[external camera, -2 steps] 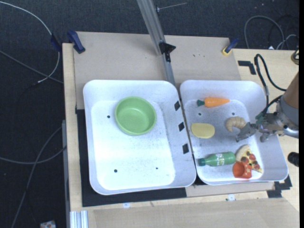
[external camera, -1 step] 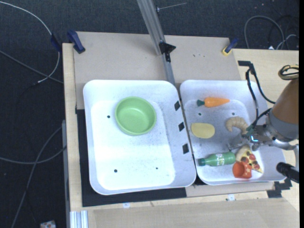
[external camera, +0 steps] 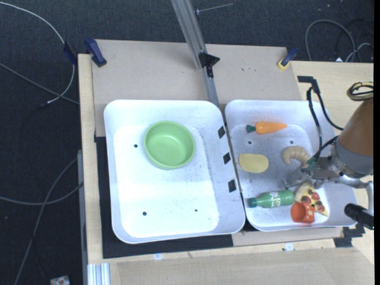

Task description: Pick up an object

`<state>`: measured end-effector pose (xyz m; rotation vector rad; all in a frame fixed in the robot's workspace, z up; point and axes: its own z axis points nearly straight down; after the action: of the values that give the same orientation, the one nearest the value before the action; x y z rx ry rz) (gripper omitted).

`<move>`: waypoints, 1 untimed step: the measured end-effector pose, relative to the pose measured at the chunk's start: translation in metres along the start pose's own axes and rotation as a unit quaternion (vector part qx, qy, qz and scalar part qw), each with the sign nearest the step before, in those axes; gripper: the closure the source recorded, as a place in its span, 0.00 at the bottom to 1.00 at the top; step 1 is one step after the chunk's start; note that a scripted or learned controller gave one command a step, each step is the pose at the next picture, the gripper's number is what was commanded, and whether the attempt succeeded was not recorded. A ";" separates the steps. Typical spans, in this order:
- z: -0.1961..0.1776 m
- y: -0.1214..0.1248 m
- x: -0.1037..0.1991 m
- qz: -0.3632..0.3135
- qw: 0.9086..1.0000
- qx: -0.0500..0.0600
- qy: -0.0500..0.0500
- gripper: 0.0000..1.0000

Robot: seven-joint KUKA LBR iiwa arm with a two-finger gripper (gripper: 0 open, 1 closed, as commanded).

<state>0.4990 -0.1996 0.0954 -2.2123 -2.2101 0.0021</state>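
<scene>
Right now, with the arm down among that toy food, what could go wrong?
The pincer sits in a crowd: croissant, pizza slice and green bottle lie close together, so it may nudge one aside or catch two. The bottle is round and lying down, so it may roll away. The items near the right bin wall leave little room.

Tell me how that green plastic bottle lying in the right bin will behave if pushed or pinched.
The green plastic bottle lies on its side, so its round body would probably roll if nudged sideways. It looks like smooth, glossy plastic, likely light and slippery. The pizza slice toy sits close by and may get bumped.
</scene>
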 end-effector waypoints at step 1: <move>-0.012 0.001 0.000 0.000 1.000 -0.002 0.000 1.00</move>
<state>0.5002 -0.1996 0.1073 -2.2143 -2.2137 -0.0024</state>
